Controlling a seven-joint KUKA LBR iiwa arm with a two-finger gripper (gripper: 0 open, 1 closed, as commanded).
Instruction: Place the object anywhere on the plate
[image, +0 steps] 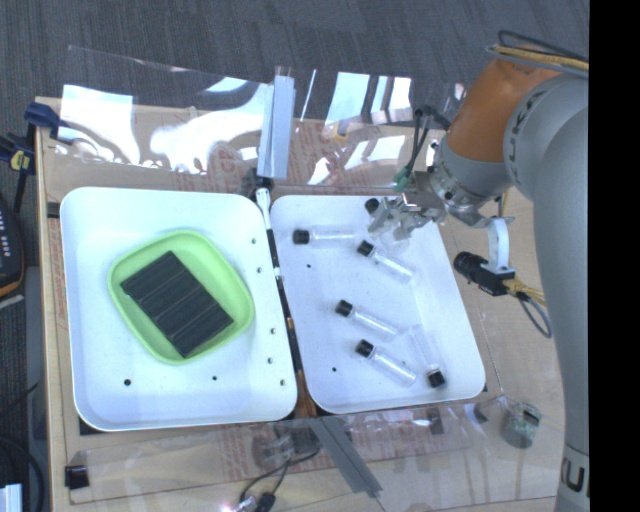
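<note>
Right now I'm hovering my gripper over the right bin's top edge; can't tell grip state. Nearest vial is lying just below-left, long axis diagonal; plate w/ dark pad is sitting well apart, left.

Bright, even overhead light; strong glare on clear panel behind bins, white patches washed out. Bins near overexposed, shadows faint. Focus soft throughout, tubes in right bin slightly blurred; no clear edge distortion

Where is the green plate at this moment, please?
The green plate lies in the left bin, holding a dark ribbed slab, across the divide from the tubes.
</note>
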